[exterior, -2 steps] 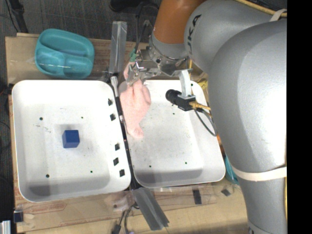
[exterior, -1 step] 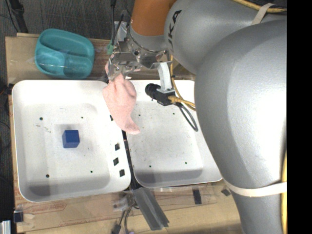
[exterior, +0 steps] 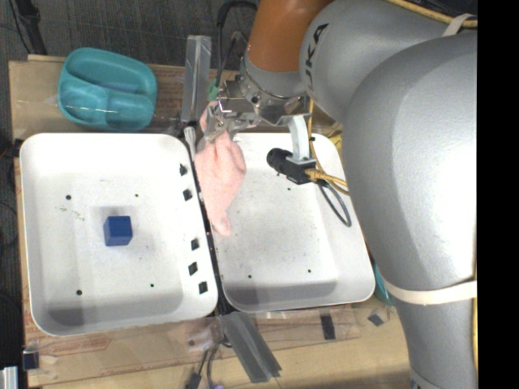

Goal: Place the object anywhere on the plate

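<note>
Camera view looks down on the grey arm (exterior: pixel 405 136), which takes up the right side and bends its orange band (exterior: pixel 280 14) toward the top middle. Below it the table (exterior: pixel 122 355) carries 2 white bins: the left bin (exterior: pixel 49 298) and the right bin (exterior: pixel 324 286), touching along their inner walls. A teal plate (exterior: pixel 105 87), a moulded dish with 2 hollows, rests on the table just beyond the left bin's far edge. A pink cloth (exterior: pixel 219 177) hangs from the gripper (exterior: pixel 219 120) over the seam between the bins, its lower end drooping onto the right bin's left rim. The gripper looks clamped on the cloth's top, bunched fabric pinched between its fingers. A small blue cube (exterior: pixel 118 230) sits on the left bin's floor, well apart from the cloth.

The cloth seems light, limp and easily snagged; it will trail and swing instead of holding shape. A pinch on a gathered fold near the top suits it, and it should probably be lifted high enough for the dangling end to clear the bin walls on the way to the plate.
</note>
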`<state>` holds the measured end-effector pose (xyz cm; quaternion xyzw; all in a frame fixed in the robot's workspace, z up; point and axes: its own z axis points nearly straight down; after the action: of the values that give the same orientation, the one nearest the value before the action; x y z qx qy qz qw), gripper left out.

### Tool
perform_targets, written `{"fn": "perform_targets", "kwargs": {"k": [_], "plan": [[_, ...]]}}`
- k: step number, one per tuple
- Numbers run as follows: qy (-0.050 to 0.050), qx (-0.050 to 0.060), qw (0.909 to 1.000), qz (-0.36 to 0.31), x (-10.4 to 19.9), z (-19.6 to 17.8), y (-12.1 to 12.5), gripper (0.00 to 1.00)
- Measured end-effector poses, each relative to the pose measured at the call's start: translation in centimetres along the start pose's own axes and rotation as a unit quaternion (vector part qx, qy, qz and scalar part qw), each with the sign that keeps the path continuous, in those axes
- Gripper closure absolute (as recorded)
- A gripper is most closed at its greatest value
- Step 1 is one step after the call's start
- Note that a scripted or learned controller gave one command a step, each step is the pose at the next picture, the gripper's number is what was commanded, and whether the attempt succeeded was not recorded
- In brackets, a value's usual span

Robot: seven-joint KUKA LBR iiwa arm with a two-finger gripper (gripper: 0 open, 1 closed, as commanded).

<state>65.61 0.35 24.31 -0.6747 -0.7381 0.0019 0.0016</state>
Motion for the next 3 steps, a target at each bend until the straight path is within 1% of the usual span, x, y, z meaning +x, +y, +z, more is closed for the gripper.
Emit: {"fn": "perform_targets", "kwargs": {"k": [1, 2, 3], "plan": [[0.0, -0.002, 0.9997, 0.022, -2.4, -1.1, -0.2, 1.0], [0.0, -0.001, 1.0, 0.001, 4.1, -5.0, 0.4, 1.0], [-0.001, 0.0, 1.0, 0.005, 10.3, 0.6, -2.5, 1.0]]}}
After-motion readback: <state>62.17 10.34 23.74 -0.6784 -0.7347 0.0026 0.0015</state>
